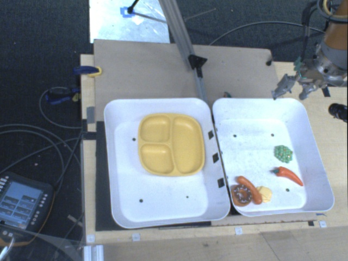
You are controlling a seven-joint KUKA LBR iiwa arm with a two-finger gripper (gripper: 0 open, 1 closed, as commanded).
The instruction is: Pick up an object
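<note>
Camera view has the gripper [293, 87] up at the top right, hanging over the far rim of the right bin [311, 124], fingers spread apart with nothing between them. Only the wrist end of the arm [336, 37] is in frame, the rest gets cut off by the right and top edges, so you just get the orange band and some cabling. Down in the right bin, well apart from the gripper, sits the food: a green bumpy thing [283, 154] that's probably broccoli but too small to be sure, a carrot [289, 175] just below it, and in the near left corner a sausage [249, 189] lying against a donut [240, 195], with a small yellowish lump [265, 193] right beside them that I can't really identify. The left bin [122, 200] holds a yellow tray [171, 144] with three compartments, sitting flat. A grey pole [176, 23] slants in from the top and ends near the gap between the bins. Far bottom left, a pendant [22, 205] with a lit screen is partly cut off, with cables [54, 140] looping around it.
</note>
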